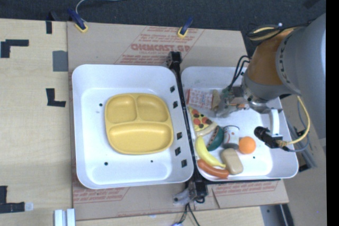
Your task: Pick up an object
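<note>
My gripper (226, 104) reaches down into the upper middle of the right bin (275, 169), just right of a red-and-white packet (198, 98). Below it lie toy foods: a pizza slice (201, 120), a yellow banana (205, 151), a green-and-black piece (217, 137), an orange ball (247, 145), a tan loaf-shaped piece (232, 161) and a red hot dog (213, 169). The arm's body covers the gripper's tips, and nothing is seen held in it.
The left bin (87, 114) holds a yellow divided plate (139, 123). A black divider (180, 114) runs between the two bins. Cardboard lies under both bins, with yellow clamps (185, 29) at its back edge. A black cable (273, 137) crosses the right bin's right side.
</note>
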Available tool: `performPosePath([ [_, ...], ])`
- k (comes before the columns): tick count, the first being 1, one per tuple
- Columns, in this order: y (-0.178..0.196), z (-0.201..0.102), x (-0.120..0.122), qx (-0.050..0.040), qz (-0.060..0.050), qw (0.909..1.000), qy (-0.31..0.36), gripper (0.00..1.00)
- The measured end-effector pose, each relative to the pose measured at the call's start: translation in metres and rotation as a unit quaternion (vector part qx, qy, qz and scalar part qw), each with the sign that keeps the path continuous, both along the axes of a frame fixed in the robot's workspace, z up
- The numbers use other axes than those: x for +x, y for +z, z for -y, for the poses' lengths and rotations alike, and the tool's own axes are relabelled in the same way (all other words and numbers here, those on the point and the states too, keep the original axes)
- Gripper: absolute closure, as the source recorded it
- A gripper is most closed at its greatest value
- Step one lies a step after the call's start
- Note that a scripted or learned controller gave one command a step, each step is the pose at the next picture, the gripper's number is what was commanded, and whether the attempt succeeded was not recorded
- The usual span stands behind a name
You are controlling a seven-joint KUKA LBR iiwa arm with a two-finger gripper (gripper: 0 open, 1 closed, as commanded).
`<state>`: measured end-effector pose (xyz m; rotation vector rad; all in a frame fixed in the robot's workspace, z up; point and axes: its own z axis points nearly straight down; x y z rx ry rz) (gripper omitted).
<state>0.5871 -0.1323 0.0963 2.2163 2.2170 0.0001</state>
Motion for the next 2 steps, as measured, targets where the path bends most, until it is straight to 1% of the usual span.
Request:
performPosePath([
  [1, -0.0001, 0.0000, -0.0001, 0.0001, 0.000, 1.0000, 0.000, 0.00],
  [2, 0.0092, -0.0005, -0.0001, 0.0005, -0.001, 1.0000, 0.000, 1.00],
])
